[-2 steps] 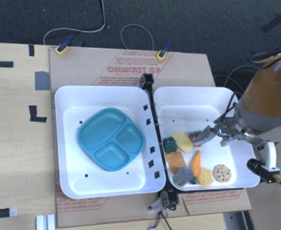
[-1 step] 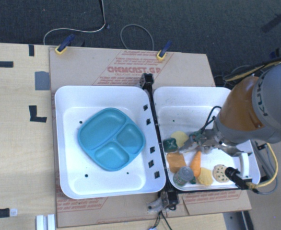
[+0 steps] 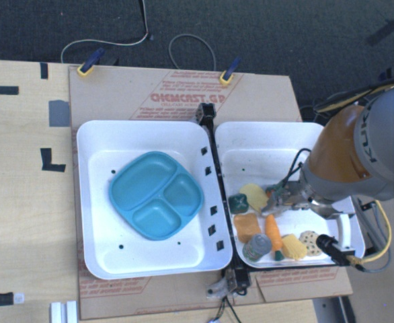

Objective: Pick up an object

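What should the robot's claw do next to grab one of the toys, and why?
Probably dip a little lower onto the orange carrot. The gripper sits in the right bin just above the carrot, beside the pale yellow piece, and nothing shows between its fingers yet. The carrot looks like the nearest toy, so a short drop should reach it.

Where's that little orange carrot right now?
The carrot lies in the right bin, near its front edge, just below the gripper, between a brown block and a yellow piece.
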`<state>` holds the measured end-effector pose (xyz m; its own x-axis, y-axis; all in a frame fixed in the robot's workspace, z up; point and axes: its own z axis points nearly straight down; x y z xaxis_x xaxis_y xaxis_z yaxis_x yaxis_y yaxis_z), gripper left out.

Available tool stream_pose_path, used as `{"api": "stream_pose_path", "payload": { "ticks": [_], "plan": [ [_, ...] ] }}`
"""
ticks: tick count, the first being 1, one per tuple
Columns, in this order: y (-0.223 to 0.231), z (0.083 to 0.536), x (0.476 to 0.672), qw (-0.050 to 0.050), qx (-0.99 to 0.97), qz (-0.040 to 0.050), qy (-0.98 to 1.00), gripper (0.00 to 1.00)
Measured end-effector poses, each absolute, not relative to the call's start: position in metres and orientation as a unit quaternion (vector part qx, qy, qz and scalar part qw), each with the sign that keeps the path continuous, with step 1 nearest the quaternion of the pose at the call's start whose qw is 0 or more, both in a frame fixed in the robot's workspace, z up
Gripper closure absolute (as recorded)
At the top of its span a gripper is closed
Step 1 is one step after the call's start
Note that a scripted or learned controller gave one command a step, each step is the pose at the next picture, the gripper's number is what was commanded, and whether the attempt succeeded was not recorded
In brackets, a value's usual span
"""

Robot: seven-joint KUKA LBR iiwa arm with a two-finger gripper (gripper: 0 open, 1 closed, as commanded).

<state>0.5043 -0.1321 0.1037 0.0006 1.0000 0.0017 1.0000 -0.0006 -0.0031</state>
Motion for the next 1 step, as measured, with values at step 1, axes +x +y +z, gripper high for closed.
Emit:
{"api": "stream_pose_path", "payload": {
  "ticks": [1],
  "plan": [
    [-0.1444, 0.1952, 0.5052, -0.004, -0.707, -0.0017, -0.707, 1.00]
  ]
}}
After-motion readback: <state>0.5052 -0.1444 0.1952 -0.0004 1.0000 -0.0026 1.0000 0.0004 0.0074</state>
